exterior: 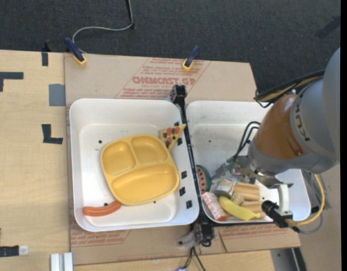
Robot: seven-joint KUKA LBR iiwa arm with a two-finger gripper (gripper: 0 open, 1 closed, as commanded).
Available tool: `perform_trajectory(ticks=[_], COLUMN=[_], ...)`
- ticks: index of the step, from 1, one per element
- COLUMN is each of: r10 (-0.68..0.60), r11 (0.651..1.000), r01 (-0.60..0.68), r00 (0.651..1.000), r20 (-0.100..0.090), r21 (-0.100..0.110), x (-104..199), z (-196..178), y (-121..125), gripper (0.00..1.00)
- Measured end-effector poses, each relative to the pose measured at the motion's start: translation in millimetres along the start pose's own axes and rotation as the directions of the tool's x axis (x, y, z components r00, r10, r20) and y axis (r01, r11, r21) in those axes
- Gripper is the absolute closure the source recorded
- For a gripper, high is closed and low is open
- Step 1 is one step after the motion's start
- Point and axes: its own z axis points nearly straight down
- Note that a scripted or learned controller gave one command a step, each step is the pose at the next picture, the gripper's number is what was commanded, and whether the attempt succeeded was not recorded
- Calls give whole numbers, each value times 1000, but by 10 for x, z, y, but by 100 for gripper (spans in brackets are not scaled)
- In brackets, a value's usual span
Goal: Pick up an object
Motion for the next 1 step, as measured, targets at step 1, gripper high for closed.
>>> perform_trajectory(ticks=[1], r10=[-4], r11=[1000], r01=[4], r00=[1000], r20=[-6], r21=[3], x=[27], z=[-95], y=[7], gripper=[100])
